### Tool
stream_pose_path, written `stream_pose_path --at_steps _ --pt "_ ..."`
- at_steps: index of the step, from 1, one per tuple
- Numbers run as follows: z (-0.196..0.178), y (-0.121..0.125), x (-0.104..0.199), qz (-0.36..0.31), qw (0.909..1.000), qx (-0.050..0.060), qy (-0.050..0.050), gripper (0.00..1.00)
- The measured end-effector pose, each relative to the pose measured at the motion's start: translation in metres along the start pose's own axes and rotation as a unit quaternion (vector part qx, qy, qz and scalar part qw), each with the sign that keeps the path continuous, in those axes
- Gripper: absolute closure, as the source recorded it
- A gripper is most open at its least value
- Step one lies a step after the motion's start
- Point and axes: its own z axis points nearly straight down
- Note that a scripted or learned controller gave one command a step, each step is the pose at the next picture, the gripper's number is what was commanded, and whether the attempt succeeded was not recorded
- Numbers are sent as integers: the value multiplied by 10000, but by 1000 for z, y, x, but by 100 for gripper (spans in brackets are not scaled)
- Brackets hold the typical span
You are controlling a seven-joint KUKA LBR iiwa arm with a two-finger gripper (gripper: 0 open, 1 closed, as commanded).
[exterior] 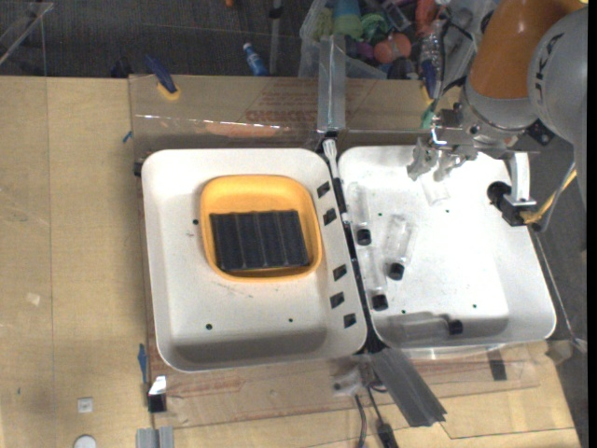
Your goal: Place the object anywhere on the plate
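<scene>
One small clear plastic object point(398, 235), likely light and slippery, is awaiting a mid-body grasp; gripper point(437, 168) state cannot be told.

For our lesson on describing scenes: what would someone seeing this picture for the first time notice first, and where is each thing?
The eye goes first to the orange plate in the left bin, with a dark ribbed object lying on it. Next comes the grey and orange arm reaching in from the upper right, its hand over the far part of the right bin. Small clear and black items lie scattered in that right bin.
</scene>
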Motion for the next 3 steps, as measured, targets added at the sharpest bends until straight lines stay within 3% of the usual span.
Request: stream_pose_path --at_steps 1,3 --pt "-39 -1 10 -426 9991 -20 -5 100" --pt "-79 0 7 -1199 9928 -24 -7 100"
